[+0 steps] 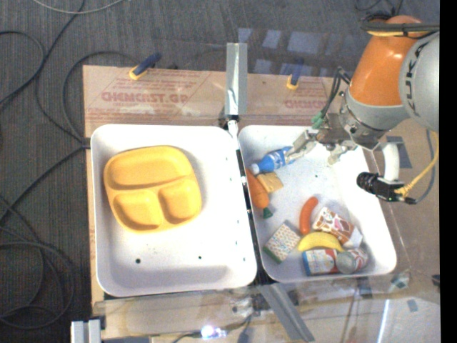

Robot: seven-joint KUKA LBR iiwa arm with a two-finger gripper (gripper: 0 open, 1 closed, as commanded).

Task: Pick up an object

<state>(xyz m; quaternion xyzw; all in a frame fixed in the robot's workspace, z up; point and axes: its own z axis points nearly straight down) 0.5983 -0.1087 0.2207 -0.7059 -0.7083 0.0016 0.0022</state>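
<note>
In right bin [385,241], bottle [272,161], carrot [258,190], banana [319,242], yellow tray [153,186] left.

Bright, even overhead light, soft shadows, slight glare on the white bins [171,263], mildly soft focus.

Two white bins side by side on desk [107,95]. Left bin [171,263] holds yellow divided tray [153,186]. Yellow clamps [144,66] at cardboard's far edge. Metal bracket [236,77] between bins at top. Black cables [43,34] on dark carpet [128,13].
</note>
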